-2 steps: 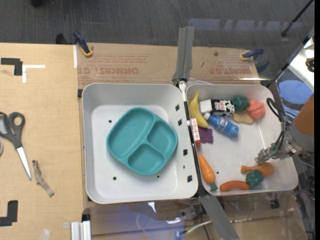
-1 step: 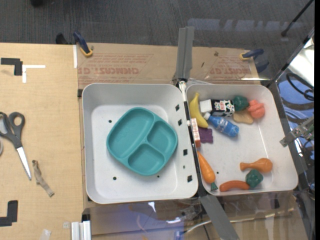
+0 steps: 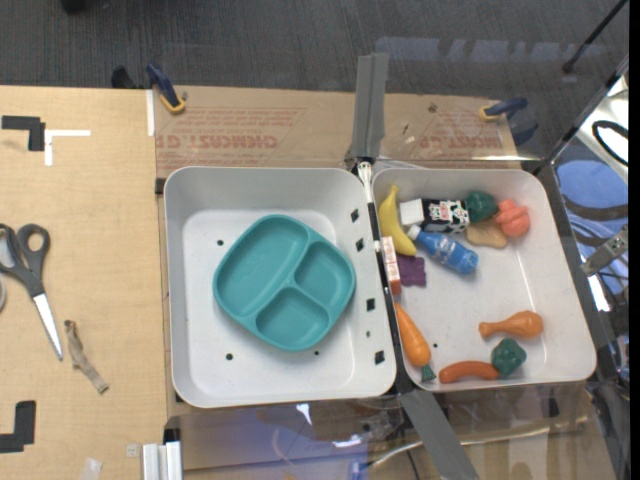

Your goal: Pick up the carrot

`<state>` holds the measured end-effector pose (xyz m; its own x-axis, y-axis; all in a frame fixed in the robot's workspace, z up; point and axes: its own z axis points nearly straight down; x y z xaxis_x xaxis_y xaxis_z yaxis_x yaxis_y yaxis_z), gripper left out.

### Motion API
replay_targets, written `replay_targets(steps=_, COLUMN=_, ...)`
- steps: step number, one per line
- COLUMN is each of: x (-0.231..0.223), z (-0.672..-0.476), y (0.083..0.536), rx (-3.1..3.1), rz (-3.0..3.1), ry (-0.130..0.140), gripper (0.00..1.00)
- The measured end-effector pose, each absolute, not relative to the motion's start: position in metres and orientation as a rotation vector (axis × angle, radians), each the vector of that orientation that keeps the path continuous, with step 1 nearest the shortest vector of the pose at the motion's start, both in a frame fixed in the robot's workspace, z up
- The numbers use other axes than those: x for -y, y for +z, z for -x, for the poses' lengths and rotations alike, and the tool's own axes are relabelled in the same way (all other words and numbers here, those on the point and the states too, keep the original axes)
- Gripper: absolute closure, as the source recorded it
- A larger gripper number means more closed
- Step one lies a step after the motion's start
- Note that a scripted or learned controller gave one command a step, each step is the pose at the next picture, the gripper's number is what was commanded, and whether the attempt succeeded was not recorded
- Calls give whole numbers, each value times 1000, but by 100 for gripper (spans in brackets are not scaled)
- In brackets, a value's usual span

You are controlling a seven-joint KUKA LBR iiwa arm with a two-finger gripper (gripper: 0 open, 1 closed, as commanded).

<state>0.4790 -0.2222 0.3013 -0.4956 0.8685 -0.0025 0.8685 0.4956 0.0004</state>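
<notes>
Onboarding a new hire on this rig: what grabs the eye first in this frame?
The teal divided plate sits alone in the left bin. The right bin holds a jumble of toy food, with the carrot along its left wall and a yellow banana near its top-left corner. Scissors lie on the bench at far left.

Arm pose.
The arm is held off to the right, clear of both bins [image 3: 176, 298].

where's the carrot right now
In the camera view the carrot lies in the right bin, against its left wall near the front corner, below the banana and left of the chicken drumstick.
</notes>
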Motion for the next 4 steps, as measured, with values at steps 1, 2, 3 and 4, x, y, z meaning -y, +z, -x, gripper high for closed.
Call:
replay_targets(steps=1, x=222, z=-530, y=338, rx=-2857, rz=-1297, ry=-2, gripper=100)
replay_targets(steps=2, x=221, z=-598, y=349, rx=-3028, rz=-822, ry=-1, gripper=100)
replay_targets(steps=3, x=221, z=-634, y=445, rx=-3111, rz=-393, ry=-1, gripper=100)
replay_targets(steps=4, x=220, z=-643, y=266, rx=-3129, rz=-244, ry=0, gripper=100)
